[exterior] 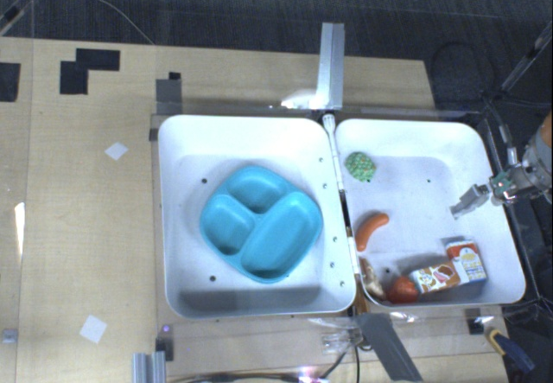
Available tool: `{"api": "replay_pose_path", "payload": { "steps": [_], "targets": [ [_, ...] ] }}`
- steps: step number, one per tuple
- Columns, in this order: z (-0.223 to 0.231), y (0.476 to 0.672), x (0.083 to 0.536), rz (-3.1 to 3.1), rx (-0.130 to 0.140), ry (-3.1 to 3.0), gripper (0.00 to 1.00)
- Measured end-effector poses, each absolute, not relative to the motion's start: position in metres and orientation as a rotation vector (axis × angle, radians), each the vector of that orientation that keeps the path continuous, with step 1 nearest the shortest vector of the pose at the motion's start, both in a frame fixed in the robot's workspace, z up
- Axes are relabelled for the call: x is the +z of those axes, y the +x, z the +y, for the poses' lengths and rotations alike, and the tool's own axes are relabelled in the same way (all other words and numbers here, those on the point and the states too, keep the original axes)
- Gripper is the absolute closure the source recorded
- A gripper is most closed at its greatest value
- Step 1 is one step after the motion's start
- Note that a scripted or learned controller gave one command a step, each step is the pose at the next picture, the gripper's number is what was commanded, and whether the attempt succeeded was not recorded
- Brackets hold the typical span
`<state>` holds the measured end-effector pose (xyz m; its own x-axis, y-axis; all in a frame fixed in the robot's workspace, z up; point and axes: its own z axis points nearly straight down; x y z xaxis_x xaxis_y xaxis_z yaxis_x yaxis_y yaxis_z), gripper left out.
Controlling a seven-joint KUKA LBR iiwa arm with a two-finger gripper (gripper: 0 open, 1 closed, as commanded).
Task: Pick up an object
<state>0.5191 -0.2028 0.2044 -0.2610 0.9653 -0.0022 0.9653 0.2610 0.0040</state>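
The right bin [415, 135] holds a green knobbly ball [360, 166] near its far left corner. An orange sausage [371, 228] lies by its left wall. A red tomato [403, 290] and a small juice carton [449, 269] lie along its front wall. My gripper [471, 198] hangs over the right side of this bin, just inside the right wall. It is above and behind the carton and well to the right of the sausage. I see nothing in its grasp.
The left bin [186, 156] holds a blue divided plate [261, 222] in its middle. A small brown item [369, 272] sits in the right bin's front left corner, beside the tomato. A metal post [332, 66] stands behind the wall between the bins.
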Motion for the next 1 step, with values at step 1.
{"api": "replay_pose_path", "payload": {
  "steps": [1],
  "targets": [
    [-0.1792,0.4881,0.0930,2.449,0.003,1.964,0.00]
  ]
}}
